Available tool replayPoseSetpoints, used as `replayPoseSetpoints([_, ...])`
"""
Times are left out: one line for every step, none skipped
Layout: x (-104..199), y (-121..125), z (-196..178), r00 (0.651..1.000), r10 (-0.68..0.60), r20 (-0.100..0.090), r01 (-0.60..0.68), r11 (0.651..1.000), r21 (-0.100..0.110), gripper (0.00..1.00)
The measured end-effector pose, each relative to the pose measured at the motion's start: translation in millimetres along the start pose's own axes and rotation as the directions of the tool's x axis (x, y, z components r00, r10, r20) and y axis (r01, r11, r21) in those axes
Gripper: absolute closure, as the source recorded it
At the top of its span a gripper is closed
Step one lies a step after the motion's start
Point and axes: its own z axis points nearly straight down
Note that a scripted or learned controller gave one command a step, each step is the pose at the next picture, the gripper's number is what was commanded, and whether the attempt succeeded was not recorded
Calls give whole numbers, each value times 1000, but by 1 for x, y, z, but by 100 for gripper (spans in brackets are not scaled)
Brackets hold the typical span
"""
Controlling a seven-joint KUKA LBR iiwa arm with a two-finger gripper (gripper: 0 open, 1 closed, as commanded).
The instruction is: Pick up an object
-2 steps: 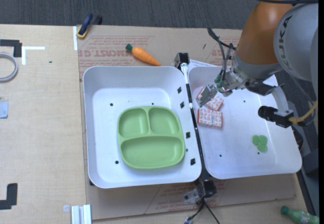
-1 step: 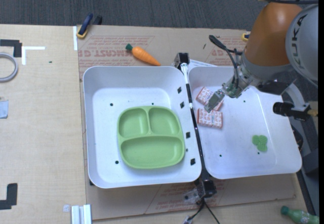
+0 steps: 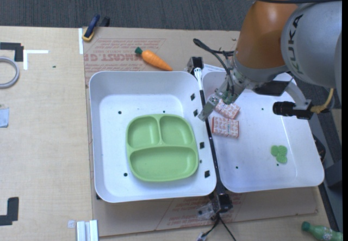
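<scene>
My gripper (image 3: pixel 209 110) hangs low over the left edge of the right bin (image 3: pixel 261 174), right beside the divider between the bins. Two pink wafer-like blocks lie close to it: one (image 3: pixel 228 110) just right of the fingertips, the other (image 3: pixel 225 127) a little below. A small green toy (image 3: pixel 279 153) rests toward the right of the same bin. The grey arm with its orange band covers the bin's upper part.
The left bin (image 3: pixel 103 125) holds a green divided plate (image 3: pixel 161 147). A toy carrot (image 3: pixel 154 59) lies on the cardboard behind the bins. A blue-yellow item (image 3: pixel 91 27) sits at the far left back, and a green bottle (image 3: pixel 324 230) at the lower right.
</scene>
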Motion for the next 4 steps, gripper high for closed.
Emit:
replayPoseSetpoints([41,-6,0,950,-314,-1,314,950,0,0])
replayPoseSetpoints([78,-48,0,942,-337,0,337,942,-1,0])
replayPoseSetpoints([8,-20,0,847,-531,2,531,847,-1,0])
replayPoseSetpoints([20,-48,-1,736,-677,1,677,736,-1,0])
